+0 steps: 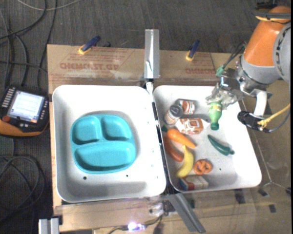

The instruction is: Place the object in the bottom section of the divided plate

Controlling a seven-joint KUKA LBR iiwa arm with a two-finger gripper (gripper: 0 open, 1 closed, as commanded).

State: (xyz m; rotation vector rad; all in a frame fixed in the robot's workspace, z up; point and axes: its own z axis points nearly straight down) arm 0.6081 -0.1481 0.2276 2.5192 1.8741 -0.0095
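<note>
Nearest you, the divided plate (104, 143) sits empty; your gripper (219, 99) hangs in the right bin (246, 165), fingers seemingly clamped on a green bottle (214, 115), transfer pending.

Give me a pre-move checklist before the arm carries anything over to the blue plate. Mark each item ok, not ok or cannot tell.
1. Gripper over the right bin, at the green bottle: ok.
2. Green bottle actually between the fingers: cannot tell, the view is too small there.
3. Blue divided plate lies flat in the left bin: ok.
4. Plate's bottom section, the wide one, has nothing in it: ok.
5. Bottle free of its neighbours: ok, the can and green pepper lie apart from it.
</note>
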